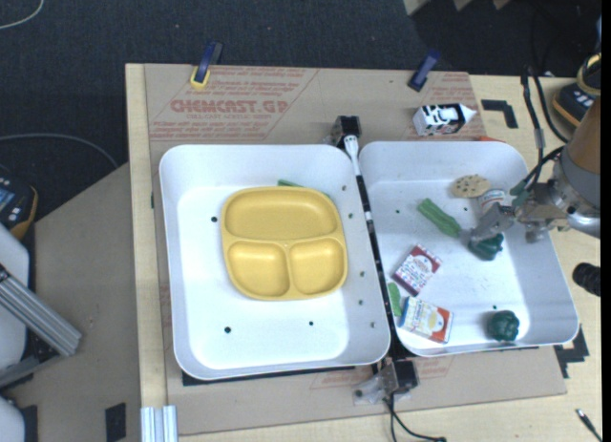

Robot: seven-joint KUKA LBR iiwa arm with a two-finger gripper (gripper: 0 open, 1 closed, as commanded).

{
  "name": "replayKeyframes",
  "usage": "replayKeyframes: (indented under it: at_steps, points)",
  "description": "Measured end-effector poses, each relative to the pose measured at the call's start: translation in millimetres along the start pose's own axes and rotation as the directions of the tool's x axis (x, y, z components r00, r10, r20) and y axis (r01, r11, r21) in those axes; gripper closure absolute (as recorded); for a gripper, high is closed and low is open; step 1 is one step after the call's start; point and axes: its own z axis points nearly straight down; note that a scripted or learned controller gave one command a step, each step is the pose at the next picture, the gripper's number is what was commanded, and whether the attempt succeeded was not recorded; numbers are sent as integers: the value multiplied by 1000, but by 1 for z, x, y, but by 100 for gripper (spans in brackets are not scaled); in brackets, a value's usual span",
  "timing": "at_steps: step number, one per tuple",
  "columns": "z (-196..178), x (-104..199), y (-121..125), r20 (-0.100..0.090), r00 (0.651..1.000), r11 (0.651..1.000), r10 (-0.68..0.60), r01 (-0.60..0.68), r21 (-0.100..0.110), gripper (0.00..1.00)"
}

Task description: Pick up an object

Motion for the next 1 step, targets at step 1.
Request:
replayKeyframes:
  at_steps: [1]
  points:
    - [-7,0,3,3,1000,1000,-3,3,-13,0]
